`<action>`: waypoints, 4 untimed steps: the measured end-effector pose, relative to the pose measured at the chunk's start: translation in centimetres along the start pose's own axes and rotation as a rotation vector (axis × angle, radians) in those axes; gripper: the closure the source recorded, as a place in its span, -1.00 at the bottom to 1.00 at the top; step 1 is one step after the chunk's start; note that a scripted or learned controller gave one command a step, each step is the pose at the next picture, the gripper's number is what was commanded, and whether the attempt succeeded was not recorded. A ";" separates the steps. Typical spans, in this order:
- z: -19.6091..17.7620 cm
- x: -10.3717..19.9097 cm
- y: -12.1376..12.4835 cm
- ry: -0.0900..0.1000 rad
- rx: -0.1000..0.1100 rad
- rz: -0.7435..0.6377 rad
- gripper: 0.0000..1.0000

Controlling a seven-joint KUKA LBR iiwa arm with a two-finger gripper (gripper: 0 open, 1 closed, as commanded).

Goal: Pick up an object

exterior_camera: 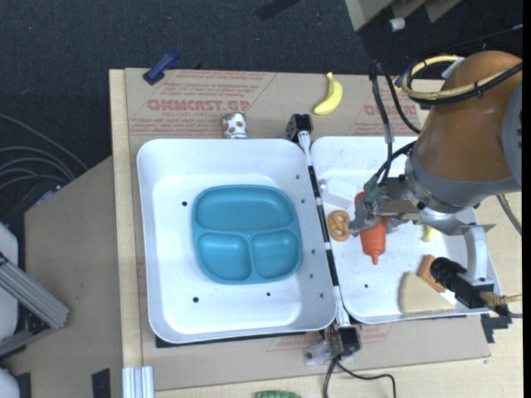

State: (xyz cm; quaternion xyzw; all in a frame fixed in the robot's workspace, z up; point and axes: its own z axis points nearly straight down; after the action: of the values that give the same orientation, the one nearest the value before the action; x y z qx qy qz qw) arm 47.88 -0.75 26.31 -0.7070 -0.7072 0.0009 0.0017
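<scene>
Jaws' opening cannot be told as the gripper (367,214) hovers over an orange carrot (375,243), tip pointing to 6 o'clock.

Seen from above at a slant, a tan worktop (124,222) carries two shallow white bins side by side; the left bin (162,172) holds a blue divided plate (246,232); my arm (465,131), grey with an orange band, reaches in from the right over the right bin (348,160); my jaws (369,214) hang low there, just above an orange carrot-shaped toy (375,243); a pretzel (338,225) lies just beside it, near the dividing wall; a beige wedge (415,293) rests at the bin's near side; a yellow banana (328,98) and a small spotted cup (236,125) sit on the worktop behind the bins.
</scene>
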 end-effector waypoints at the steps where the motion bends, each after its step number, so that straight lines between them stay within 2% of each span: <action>1: -0.3 0.0 0.0 -0.001 -0.003 0.000 1.00; 2: -0.5 -1.0 0.0 -0.001 -0.003 0.001 1.00; 3: 0.1 2.8 0.0 0.000 0.000 0.000 1.00; 4: 0.6 -2.5 5.2 -0.002 -0.005 0.001 1.00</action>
State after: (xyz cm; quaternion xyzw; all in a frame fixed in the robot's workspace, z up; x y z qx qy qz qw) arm 53.10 -3.24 25.67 -0.7073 -0.7069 0.0000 -0.0007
